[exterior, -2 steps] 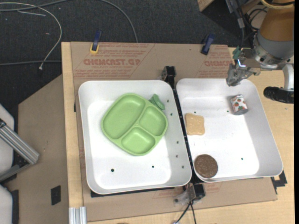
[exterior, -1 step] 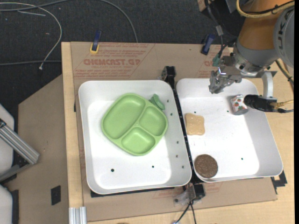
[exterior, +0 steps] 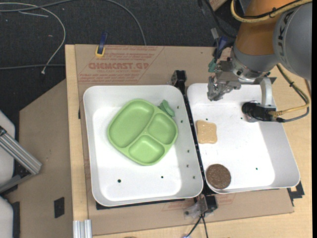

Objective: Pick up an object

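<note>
Hovering over the far left corner of the right bin (exterior: 277, 148), the gripper (exterior: 216, 92) hangs from the grey arm (exterior: 292, 29) with the orange band just above the wrist. Nothing sits between its fingers; whether they are spread or pressed together cannot be told from this angle.

Nearest candidate object: a tan bread-like slice (exterior: 206, 132), flat on the right bin floor, near the bin's left wall. It lies toward the camera from the gripper, apart from it, not touching. Bare white floor between the two.

Second object: a round brown cookie-like disc (exterior: 218, 176), flat in the near left corner of the right bin, further toward the camera than the slice, well apart from the gripper.

A black camera-like unit (exterior: 256, 111) with a cable sits beside the gripper on the arm's side, over the far part of the right bin.

Left bin (exterior: 99, 133): holds a green divided plate (exterior: 143, 131) with three compartments, lying flat near the middle. A small darker green piece (exterior: 167, 108) touches the plate's far right rim. Both are across the divider from the gripper.

Black clips (exterior: 179, 77) hold the bins together at the far end of the shared edge and at the near end. Cardboard sheet (exterior: 124, 63) with red print lies under both bins. A blue clip (exterior: 102, 41) sits on the cardboard's far edge. Grey cables run over the dark floor behind.
</note>
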`<act>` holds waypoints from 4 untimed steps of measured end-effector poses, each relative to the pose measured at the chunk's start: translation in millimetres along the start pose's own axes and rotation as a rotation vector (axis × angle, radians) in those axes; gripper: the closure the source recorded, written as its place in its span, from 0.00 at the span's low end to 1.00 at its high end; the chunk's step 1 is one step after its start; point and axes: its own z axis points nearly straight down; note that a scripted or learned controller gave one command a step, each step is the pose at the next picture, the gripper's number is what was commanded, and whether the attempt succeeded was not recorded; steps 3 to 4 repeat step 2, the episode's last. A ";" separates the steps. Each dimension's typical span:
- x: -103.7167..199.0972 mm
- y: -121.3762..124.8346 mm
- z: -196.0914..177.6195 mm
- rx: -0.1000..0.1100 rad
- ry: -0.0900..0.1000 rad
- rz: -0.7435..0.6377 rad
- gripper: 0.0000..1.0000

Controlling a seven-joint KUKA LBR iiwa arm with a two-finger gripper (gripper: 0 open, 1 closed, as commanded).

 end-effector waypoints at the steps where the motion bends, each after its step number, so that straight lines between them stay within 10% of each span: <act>1: 46.3 -14.8 10.5 0.002 0.000 0.000 1.00; 2: 94.3 -23.4 20.5 0.002 0.000 0.000 1.00; 4: 94.3 -23.4 20.5 0.002 0.000 0.000 1.00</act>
